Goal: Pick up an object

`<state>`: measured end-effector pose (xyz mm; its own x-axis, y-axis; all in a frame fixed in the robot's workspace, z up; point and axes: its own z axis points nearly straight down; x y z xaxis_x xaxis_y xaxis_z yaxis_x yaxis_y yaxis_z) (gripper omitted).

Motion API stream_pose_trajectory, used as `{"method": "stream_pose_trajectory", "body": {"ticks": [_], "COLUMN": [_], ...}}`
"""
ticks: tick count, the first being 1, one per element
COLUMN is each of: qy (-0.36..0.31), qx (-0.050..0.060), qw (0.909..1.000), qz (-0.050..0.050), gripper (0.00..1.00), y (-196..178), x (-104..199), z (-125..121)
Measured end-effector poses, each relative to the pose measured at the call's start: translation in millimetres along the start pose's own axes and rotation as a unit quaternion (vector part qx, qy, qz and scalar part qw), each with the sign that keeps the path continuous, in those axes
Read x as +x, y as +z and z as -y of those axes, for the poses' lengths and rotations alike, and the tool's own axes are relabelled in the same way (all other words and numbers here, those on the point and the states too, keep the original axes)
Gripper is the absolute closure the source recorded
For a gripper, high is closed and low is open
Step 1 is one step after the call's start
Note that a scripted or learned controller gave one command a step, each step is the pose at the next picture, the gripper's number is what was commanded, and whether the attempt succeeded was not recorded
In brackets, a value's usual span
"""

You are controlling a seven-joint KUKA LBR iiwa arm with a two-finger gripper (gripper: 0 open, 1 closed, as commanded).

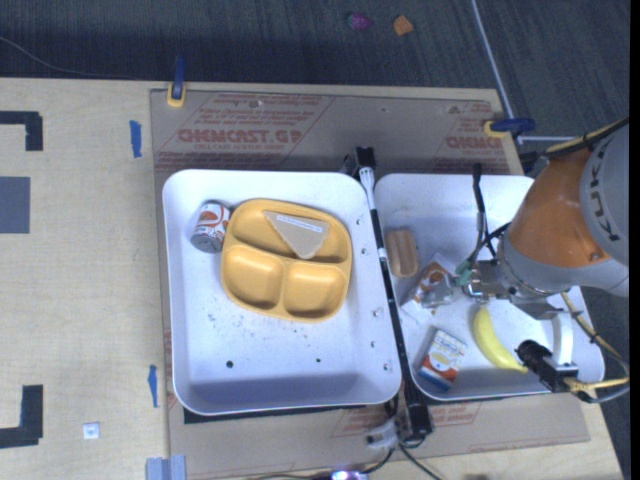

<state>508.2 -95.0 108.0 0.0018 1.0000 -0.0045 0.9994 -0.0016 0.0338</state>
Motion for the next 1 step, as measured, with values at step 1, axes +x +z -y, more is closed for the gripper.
{"method": "stream_pose_trajectory", "body": {"ticks": [1], "qy": [0.000], "qx": [0.000], "qw": [1.0000], "qz": [0.000], "gripper": [0.00], "y": [0.0], "x": [0.0], "z": [0.0]}}
